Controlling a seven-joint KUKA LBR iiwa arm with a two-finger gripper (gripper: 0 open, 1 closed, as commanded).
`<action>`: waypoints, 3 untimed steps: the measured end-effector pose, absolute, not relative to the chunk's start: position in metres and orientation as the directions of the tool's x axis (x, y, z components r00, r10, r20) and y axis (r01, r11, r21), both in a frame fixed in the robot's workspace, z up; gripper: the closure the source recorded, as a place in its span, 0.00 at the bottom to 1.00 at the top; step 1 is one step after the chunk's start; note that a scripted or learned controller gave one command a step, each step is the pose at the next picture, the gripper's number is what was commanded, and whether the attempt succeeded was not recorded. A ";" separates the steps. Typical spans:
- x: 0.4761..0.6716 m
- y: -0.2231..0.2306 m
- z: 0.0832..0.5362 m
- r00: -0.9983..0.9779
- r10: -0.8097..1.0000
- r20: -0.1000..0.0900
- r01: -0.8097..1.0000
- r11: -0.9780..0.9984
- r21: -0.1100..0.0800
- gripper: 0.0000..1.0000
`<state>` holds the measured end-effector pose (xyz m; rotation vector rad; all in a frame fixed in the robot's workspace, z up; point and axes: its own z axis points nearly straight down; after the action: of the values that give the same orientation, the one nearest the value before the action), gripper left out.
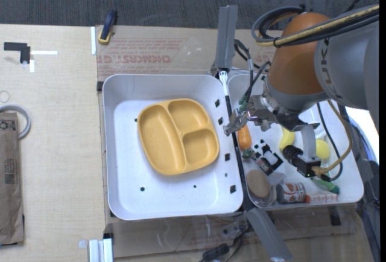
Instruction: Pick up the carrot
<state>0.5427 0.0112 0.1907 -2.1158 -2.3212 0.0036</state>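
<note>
Carrot (243,137) in right bin (356,191), at 9 o'clock edge by divider. Jaws (236,124) just above it, state: cannot tell. Lift not yet evident; grasp unconfirmed. Yellow tray (178,135) in left bin (120,152).

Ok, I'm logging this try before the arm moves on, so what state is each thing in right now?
carrot: lying in the right bin at its left wall, just under the claw.
claw: low over the carrot; grip not discernible.
yellow divided plate: right side up in the left bin, nothing in its compartments.
can: lying on its side in the right bin.
yellow ball: resting in the right bin, partly hidden by the arm.
</note>
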 end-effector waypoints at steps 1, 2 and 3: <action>0.514 0.019 0.191 -0.132 0.991 -0.001 0.991 0.132 -0.004 0.00; 0.550 -0.003 0.190 -0.151 0.989 -0.001 0.989 0.151 -0.003 0.00; 0.540 0.031 0.191 -0.187 0.982 -0.001 0.982 0.187 -0.003 0.00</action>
<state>0.5403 0.0313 0.1909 -2.0015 -2.4194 0.0048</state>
